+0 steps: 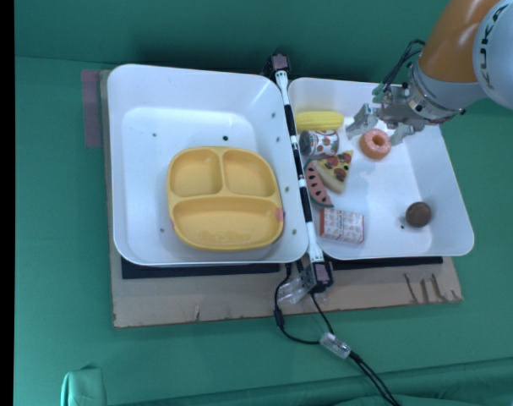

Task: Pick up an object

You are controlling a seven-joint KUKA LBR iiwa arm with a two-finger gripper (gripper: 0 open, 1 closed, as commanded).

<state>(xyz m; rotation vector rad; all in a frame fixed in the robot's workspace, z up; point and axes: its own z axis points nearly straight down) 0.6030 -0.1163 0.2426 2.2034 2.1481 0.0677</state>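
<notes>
yellow tray, orange donut (pale icing), brown ball

A green cloth covers the whole bench, lit evenly, with a flat brown cardboard sheet lying on it.

Toys crowd the right bin's left side: pizza slice, watermelon slice, carton. Open floor lies between these and the brown ball.

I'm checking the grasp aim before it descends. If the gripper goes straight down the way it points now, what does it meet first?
Most likely the donut, which lies just below the open gripper in the right bin; depth is hard to judge from this slanted view.
</notes>
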